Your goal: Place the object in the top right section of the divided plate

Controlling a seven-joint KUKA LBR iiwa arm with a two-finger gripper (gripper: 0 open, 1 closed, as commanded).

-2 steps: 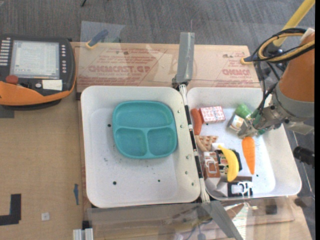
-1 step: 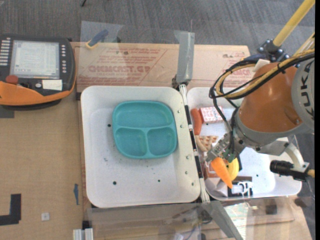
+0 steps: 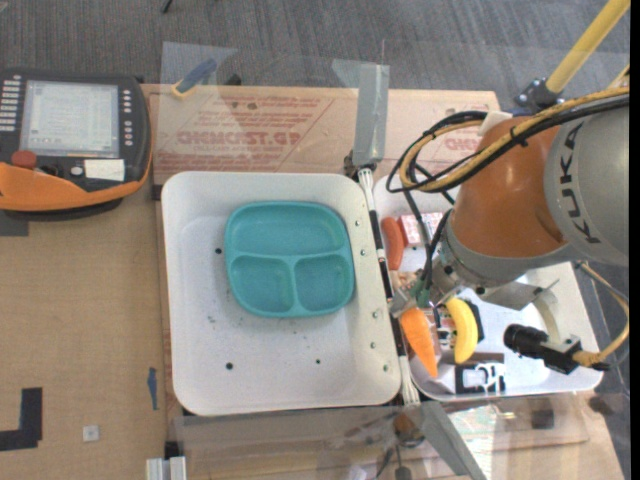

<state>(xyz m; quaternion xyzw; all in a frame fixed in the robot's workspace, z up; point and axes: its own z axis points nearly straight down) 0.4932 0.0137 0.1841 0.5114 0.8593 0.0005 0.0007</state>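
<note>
With the gripper (image 3: pixel 432 293) state indeterminate over clutter at lower right, it may seize the banana (image 3: pixel 461 329) and carrot (image 3: pixel 419 340) together, missing the plate (image 3: pixel 290 258).

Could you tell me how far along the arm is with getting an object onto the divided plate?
Nothing looks done yet: the teal divided plate in the left bin has nothing in any section. In hand: the arm is over the right bin, above the carrot and banana; its wrist hides whether anything is grasped. Left: picking an object, carrying it across, and setting it in the top right section.
</note>
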